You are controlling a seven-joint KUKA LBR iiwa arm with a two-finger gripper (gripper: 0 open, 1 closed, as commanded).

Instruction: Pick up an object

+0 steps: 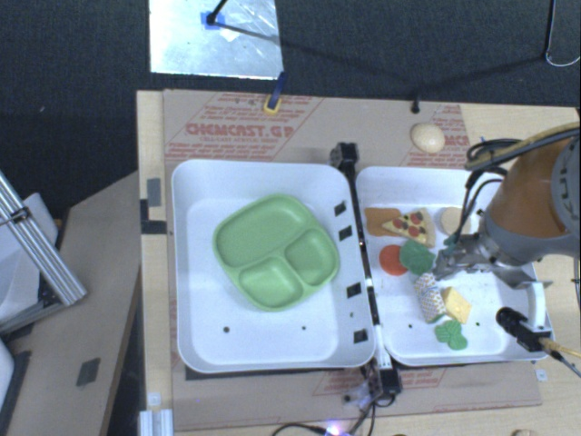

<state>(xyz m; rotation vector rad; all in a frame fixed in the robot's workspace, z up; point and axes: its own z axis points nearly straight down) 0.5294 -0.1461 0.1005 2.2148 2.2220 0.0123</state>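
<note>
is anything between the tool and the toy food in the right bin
Nothing visible does. The tool is low in the right bin, right beside the green broccoli and the red slice, with the cheese wedge just below. The items are crowded together, so a neighbour could get nudged.

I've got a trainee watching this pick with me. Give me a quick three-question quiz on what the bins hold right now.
1. True or false: the green divided plate lies in the left bin.
2. Which toy lies nearest the far edge of the right bin?
A. pizza slice
B. yellow cheese wedge
C. small green piece
3. Fill in: the gripper hangs over the ___ bin, beside the broccoli-like green toy.

Key: 1 true; 2 A; 3 right.
</note>
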